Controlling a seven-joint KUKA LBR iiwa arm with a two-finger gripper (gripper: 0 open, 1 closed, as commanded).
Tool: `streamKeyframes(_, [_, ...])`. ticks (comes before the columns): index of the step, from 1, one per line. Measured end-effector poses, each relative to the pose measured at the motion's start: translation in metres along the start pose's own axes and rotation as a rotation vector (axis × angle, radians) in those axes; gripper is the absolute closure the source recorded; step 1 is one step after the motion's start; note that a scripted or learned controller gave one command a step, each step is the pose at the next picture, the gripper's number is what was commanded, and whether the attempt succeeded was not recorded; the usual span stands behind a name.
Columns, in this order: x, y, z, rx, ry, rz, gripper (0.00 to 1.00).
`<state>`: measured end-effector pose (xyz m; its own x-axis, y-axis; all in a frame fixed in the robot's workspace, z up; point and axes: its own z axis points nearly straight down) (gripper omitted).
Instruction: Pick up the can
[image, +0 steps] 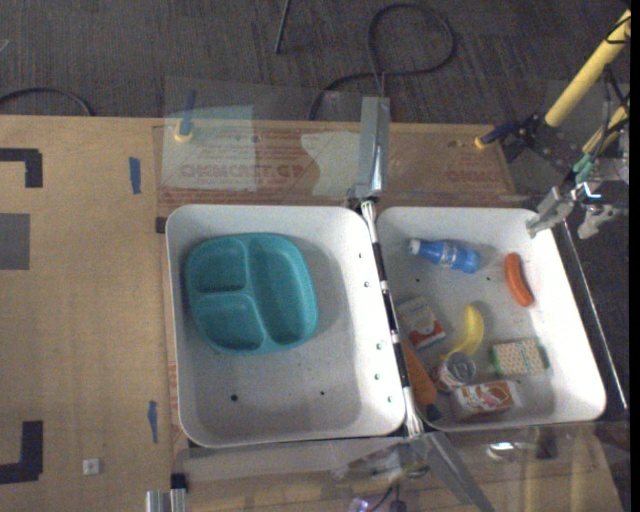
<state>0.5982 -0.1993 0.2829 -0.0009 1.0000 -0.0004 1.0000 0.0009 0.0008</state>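
Broad pale wooden table (80, 320), matte and flat. On it, side by side, two shallow white plastic bins with rounded corners. In the left bin (290, 400), a smooth teal divided plate (250, 290). In the right bin (570, 340), a scatter of small things: glossy blue bottle (445, 254), curved yellow banana (470, 330), printed cracker box (518, 356), red-and-white carton (487, 397).

Near that bin's front edge, just beside the banana's lower end and touching the carton: the can (457, 370), small, metallic, round end turned up towards the camera; long axis hard to judge.

Above the right bin's far right corner, the hand (572, 200): whether spread or pressed together, impossible to tell. From there, can well apart, down-left across the bin.
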Motion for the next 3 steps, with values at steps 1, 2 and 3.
streamKeyframes(1, [-0.008, -0.074, 0.094, 0.000, 0.000, -0.052, 0.00])
streamKeyframes(2, [-0.013, -0.095, 0.187, -0.004, 0.002, 0.052, 0.00])
streamKeyframes(3, [-0.011, -0.028, 0.194, -0.008, 0.000, -0.020, 0.00])
